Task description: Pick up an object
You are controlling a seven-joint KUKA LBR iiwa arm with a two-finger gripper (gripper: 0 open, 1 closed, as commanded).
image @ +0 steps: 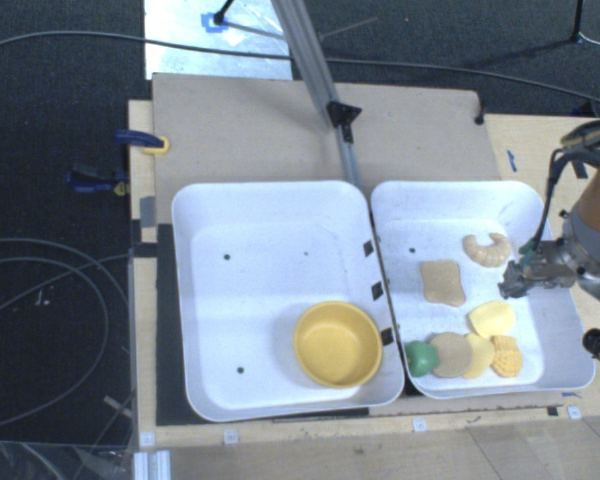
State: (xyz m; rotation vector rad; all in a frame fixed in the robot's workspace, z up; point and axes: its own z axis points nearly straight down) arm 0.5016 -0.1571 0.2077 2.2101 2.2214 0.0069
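Camera view: gripper [513, 281] was seen in right bin [420, 204] at 3 o'clock, finger state could not be told; croissant [487, 249] just beside at 10 o'clock.

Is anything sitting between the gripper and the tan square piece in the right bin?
Nothing visible. The gripper is just right of the tan square piece, with bare bin floor between; the croissant-shaped piece lies above that line.

On the bench [240, 128], the left bin [230, 218] holds a bowl [337, 343] near its front right corner, while the right bin [420, 208] holds several food pieces [443, 282] clustered toward its front right.
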